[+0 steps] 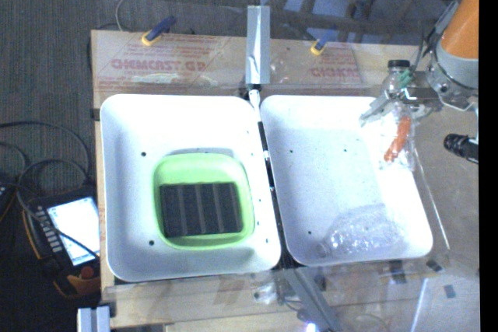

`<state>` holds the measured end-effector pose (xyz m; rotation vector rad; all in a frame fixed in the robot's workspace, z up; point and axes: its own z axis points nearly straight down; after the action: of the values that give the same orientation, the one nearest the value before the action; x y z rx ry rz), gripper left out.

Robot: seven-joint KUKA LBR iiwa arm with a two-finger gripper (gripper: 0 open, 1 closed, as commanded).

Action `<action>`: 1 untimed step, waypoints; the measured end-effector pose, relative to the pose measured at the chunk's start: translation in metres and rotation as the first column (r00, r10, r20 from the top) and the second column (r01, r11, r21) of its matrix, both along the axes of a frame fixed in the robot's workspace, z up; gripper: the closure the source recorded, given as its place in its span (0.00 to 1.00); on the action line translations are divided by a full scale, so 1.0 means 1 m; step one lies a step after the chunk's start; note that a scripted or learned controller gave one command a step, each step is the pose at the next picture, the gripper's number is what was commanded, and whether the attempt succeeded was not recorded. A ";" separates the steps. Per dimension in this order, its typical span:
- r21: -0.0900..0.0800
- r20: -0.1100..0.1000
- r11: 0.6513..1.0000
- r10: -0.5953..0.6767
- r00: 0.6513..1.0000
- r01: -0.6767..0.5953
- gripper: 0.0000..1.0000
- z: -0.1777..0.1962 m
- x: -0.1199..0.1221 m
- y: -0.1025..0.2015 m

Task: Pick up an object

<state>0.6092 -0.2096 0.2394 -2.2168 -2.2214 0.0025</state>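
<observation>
From the camera view you have two white bins: the left bin (124, 167) carries one green tray (204, 200) with a dark slatted inset, and the right bin (327, 159) carries one clear crumpled plastic piece (362, 233) near its front edge. One orange object (398, 140) hangs at the right bin's far right rim, directly under the gripper (395, 101); you cannot tell whether the jaws clasp it or stand apart. The middle floor of the right bin lies bare.
</observation>
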 end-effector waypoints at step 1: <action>-0.004 0.001 0.989 0.145 0.989 -0.145 0.00 -0.015 0.015 -0.013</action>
<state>0.6239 -0.2221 0.2245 -2.0517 -2.3802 0.0058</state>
